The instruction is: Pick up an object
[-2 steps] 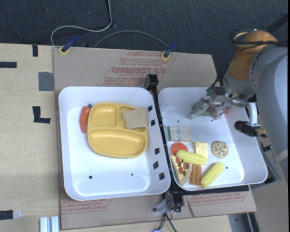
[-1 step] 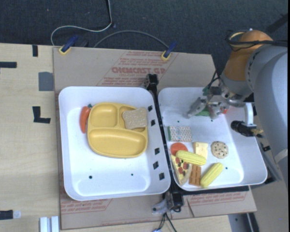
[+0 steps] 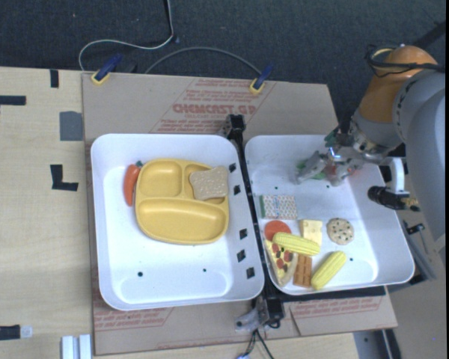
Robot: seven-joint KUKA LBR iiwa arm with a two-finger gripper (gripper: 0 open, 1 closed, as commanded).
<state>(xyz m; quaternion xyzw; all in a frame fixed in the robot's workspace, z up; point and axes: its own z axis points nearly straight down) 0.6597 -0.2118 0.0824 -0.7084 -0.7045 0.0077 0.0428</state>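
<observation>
Evidently nothing is picked yet: the gripper (image 3: 314, 169) hangs over the bare upper floor of the right bin (image 3: 393, 264), its fingers spread apart with nothing between them. Below it in that bin lie the cookie (image 3: 340, 231), corn cob (image 3: 327, 268) and other toy food. Choosing, descending and grasping all remain.

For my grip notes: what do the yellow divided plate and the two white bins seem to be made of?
Yellow divided plate: probably moulded plastic, matte; its colour is even and its compartment ridges are rounded. White bins: likely thin plastic, slightly glossy, with rounded corners and soft sheen.
</observation>
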